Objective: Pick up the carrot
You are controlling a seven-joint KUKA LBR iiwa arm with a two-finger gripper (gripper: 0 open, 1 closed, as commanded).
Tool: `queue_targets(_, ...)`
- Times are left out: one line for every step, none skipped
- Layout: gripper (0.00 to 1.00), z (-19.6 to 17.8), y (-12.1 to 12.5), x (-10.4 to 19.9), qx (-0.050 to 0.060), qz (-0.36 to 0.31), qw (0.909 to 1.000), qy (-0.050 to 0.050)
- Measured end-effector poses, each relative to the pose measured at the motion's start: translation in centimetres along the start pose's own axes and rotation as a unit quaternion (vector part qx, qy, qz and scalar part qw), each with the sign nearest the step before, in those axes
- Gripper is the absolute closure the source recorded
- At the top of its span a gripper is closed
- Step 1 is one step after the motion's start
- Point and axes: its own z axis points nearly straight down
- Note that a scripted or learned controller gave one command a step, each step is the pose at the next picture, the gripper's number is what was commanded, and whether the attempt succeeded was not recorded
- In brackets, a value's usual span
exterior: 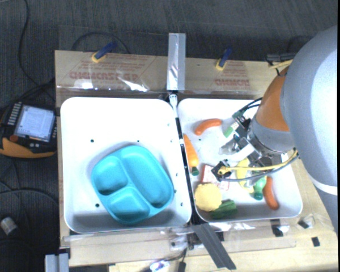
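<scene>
We are hanging our claw (pixel 233 147) low over the middle of the right bin (pixel 215 107). We cannot tell whether it is apart or together, since the grey wrist is covering much of it from above.

The carrot (pixel 189 151) is lying near the claw, on the side toward the other bin. It is stretching along the wall that the two bins share, with its green end pointing at the front wall. It is staying apart from the claw, with bare white floor showing between them.

Behind the claw and a little toward the same shared wall, a curved orange piece (pixel 207 126) is resting near the back wall. In front of the claw, a round yellow fruit (pixel 207 197) is sitting by the front wall, and a dark green piece (pixel 224 208) is touching it on the side away from the shared wall. On the claw's other side, toward the front outer corner, an orange-red piece (pixel 270 195) is lying with a small green bit (pixel 259 187) just beside it.

Farther off, past the carrot and the shared wall, the left bin (pixel 102 118) is holding a blue divided tray (pixel 150 177), turned at a slant.

Farthest from the claw, beyond the left bin and off the surface (pixel 130 72), a handheld device with a lit screen (pixel 31 123) is lying on the dark floor.
</scene>
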Motion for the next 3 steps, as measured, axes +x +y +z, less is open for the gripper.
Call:
queue_targets(0.0, -2.5, -4.5, 2.9, -0.002, -0.066, 0.9978, 0.001)
queue_targets(0.0, -12.6, 3.5, -1.4, -0.001, 0.051, 0.9987, 0.001)
queue_targets(0.0, -1.1, -0.5, -2.4, 0.002, 0.142, 0.9898, 0.001)
